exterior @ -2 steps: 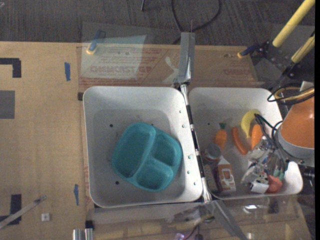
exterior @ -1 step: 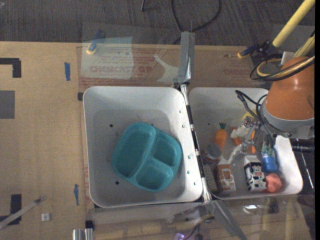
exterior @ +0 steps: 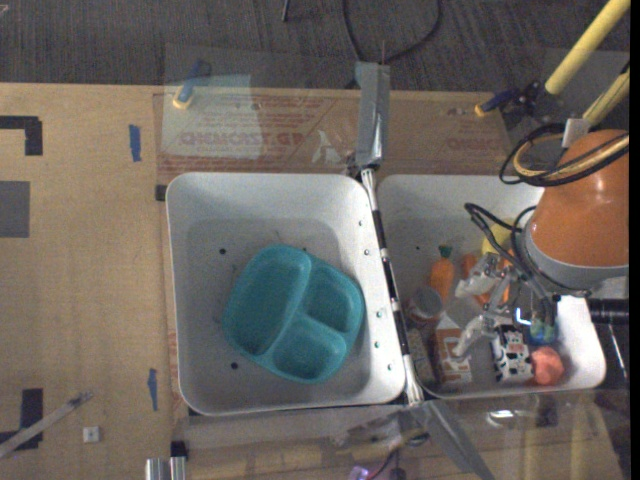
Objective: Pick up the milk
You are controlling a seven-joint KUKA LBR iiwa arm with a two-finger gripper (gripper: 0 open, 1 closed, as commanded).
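Camera view looks down on a brown tabletop (exterior: 90,298) with two white bins side by side. In the left bin (exterior: 200,218) we see a teal tray (exterior: 292,313) with three parts, lying a bit slanted. In the right bin (exterior: 420,208) we see a bunch of small toys. The grey arm with the orange band (exterior: 585,213) comes in from the right and hangs over this bin. Its pincer (exterior: 490,293) points down among the toys, and we cannot tell how it is set. The milk (exterior: 512,356), a little black and white carton, stands near the front edge of the right bin, just below the pincer. Just to its right is a pink-red ball (exterior: 548,365). To its left is a brown and white box (exterior: 453,353). An orange carrot (exterior: 443,271) lies farther back, next to a round brown can (exterior: 425,303).
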